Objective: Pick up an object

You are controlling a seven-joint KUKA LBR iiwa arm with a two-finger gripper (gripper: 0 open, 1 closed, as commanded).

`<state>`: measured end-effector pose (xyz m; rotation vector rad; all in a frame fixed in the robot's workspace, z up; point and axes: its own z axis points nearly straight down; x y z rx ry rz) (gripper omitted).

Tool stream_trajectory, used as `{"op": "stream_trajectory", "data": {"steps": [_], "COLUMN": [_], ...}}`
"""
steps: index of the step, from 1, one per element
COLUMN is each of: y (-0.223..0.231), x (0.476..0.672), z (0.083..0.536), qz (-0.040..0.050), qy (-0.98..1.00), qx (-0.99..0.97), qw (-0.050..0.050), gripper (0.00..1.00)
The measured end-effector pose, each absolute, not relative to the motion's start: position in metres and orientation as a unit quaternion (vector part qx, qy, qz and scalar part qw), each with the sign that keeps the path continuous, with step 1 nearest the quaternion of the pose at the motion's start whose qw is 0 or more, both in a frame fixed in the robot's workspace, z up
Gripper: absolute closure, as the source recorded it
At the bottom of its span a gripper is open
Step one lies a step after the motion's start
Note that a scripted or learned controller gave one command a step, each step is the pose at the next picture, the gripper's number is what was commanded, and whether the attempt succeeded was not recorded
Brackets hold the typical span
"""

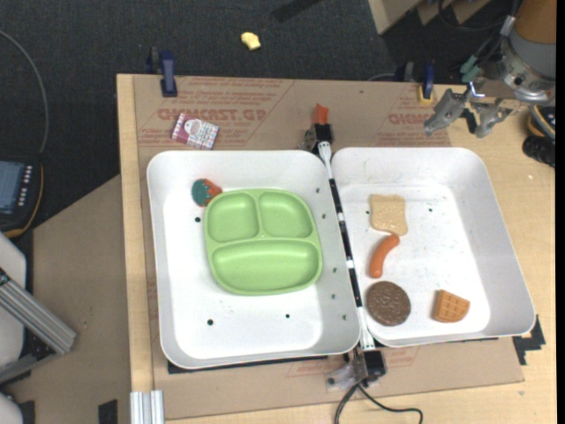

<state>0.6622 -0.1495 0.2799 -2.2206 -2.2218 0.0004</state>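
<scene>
Tool (461,113) splayed apart, bare, beyond the right bin's (494,237) far rim; toast (387,213) well below it

- The arm (530,38) shows at the top right, above the far right corner of the right bin (494,237).
- An orange band sits at its upper part, with a grey, rounded metallic wrist section below it.
- The gripper (466,113) is made of pale grey metal, with two slim fingers (441,113) splaying out over the cardboard just beyond the right bin's far rim.
- Small teal and dark fittings sit beside the wrist; finer details are too blurred to tell.
</scene>
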Motion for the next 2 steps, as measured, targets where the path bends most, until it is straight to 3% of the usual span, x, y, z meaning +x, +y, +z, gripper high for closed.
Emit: {"op": "stream_trajectory", "data": {"steps": [1, 2], "y": [-0.136, -0.098], "x": [0.643, 0.571], "z": [0.135, 0.081], "qz": [0.0042, 0.0023], "qy": [-0.707, -0.707], "qx": [-0.707, -0.707], "qw": [0.007, 0.005], "gripper": [0.00, 0.00]}}
